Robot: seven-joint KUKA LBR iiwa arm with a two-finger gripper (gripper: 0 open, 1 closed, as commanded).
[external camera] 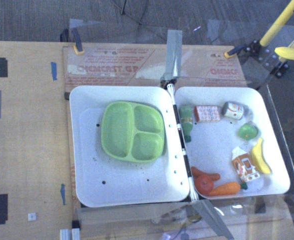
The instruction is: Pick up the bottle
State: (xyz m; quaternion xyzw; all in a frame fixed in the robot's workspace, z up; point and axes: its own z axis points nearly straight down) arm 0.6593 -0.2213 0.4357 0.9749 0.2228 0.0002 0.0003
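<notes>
We look down on a counter (pixel 26 159) bearing two shallow white bins side by side. The left bin (pixel 86 184) holds a light green divided plate (pixel 133 131) with three compartments, lying flat toward the bin's upper middle.

The right bin (pixel 222 154) holds the small things. The bottle (pixel 186 122), green, lies at the bin's upper left, right against the wall that divides the two bins, its length running roughly along that wall. Just beside it to the right we see a small red-and-white box (pixel 207 114), and further right a small whitish can (pixel 233 110) lying on its side. Below the can sits a round green item (pixel 247 131). Along the right wall lies a yellow banana (pixel 260 156), with an orange-and-white carton (pixel 245 166) touching or almost touching its left side. In the lower left corner of this bin we find a red tomato-like item (pixel 205 183), with an orange carrot (pixel 226 188) close against it on the right.

As for the pincer, we cannot tell how far open it is or whether it has hold of anything; the bottle itself lies free in the bin, with nothing gripping it
</notes>
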